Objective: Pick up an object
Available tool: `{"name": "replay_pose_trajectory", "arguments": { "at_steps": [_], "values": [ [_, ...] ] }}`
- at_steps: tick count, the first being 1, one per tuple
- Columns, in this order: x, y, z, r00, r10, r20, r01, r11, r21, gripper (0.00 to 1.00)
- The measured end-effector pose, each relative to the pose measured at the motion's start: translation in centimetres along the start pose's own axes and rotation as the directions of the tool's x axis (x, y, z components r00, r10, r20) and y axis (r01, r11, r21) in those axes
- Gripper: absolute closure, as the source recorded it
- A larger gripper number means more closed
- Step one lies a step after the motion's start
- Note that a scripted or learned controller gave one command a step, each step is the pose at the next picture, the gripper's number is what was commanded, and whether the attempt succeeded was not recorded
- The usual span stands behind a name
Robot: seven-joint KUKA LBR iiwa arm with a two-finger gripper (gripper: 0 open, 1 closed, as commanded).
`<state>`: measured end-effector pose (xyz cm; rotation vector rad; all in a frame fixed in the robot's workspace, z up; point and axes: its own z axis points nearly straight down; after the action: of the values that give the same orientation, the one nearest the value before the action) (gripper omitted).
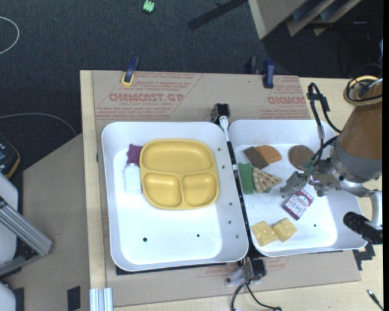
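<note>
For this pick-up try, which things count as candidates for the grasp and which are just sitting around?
Job in hand:
gripper
purple packet, right under it
pizza slice
green block
cheese pieces
bread wedge
brown disc

Lying about:
yellow tray, left bin
white bottle beside it
clamps on the board

Cardboard-topped table point(182, 91), blue clamp point(268, 73) at twelve o'clock, yellow clamp point(128, 76) at eleven, dark carpeted floor point(73, 36), green scrap point(148, 6) beyond

We noted the arm point(358, 143) had a grey body, orange band and black cable at 12 o'clock.
</note>
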<state>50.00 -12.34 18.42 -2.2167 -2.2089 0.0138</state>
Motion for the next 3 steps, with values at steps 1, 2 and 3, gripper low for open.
{"name": "replay_pose_trajectory", "arguments": {
  "at_steps": [1, 2, 3],
  "values": [
    [0.0, 0.3, -0.7, 1.000, -0.003, 0.002, 0.003, 1.000, -0.015, 0.00],
    [1.0, 0.6, 4.4, 1.000, -0.004, -0.001, 0.004, 1.000, -0.007, 0.00],
    [1.0, 0.8, 9.5, 1.000, -0.003, 0.003, 0.003, 1.000, -0.016, 0.00]
  ]
}}
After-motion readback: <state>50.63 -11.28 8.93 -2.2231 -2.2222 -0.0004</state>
